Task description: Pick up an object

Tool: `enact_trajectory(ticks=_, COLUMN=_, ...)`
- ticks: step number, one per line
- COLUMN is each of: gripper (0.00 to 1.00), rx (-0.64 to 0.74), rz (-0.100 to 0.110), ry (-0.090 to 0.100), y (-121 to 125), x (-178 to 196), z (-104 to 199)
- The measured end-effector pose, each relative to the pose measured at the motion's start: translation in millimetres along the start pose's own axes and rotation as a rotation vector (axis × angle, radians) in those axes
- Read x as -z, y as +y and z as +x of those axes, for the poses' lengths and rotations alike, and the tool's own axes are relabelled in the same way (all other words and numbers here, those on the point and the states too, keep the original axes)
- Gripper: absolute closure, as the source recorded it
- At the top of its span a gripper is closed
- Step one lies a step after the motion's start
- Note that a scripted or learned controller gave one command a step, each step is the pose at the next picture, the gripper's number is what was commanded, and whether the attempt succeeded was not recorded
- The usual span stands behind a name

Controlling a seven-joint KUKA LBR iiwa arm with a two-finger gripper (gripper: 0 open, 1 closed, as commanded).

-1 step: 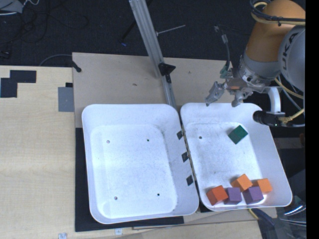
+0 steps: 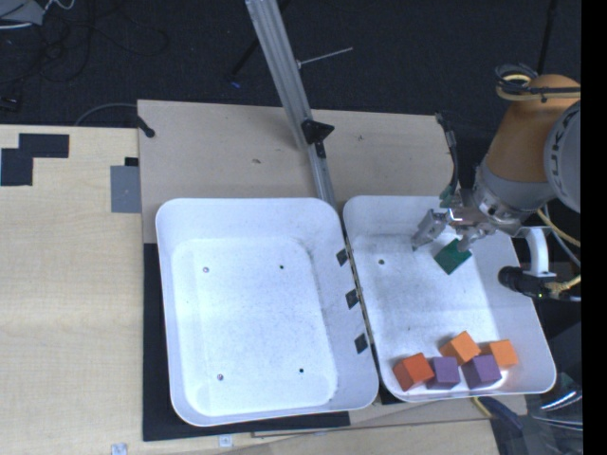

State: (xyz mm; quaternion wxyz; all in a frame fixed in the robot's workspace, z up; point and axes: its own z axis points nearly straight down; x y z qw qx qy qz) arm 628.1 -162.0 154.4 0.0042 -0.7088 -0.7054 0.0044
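Note:
My gripper (image 2: 451,245) hangs over the upper middle of the right bin (image 2: 398,282), reaching in from the right. A green block (image 2: 454,257) sits tilted between its fingertips, and the fingers are shut on it. The block's upper part is hidden by the gripper's metal linkage. Along the right bin's front edge lies a cluster of blocks: an orange-red one (image 2: 412,371), a purple one (image 2: 445,372), an orange one (image 2: 464,347), another purple one (image 2: 483,371) and a further orange one (image 2: 504,354).
The left bin (image 2: 190,254) lies beside the right one, with small black clips (image 2: 352,298) along the shared rim. A slanted aluminium rail (image 2: 285,74) rises behind the bins. Cables and a black fitting (image 2: 526,280) sit by the right bin's right edge.

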Motion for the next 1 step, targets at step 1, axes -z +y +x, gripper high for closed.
enact_trajectory(ticks=1, gripper=0.0, rx=0.008, rz=-0.013, ry=0.001, y=-3.5, x=-45.7, z=-34.3)
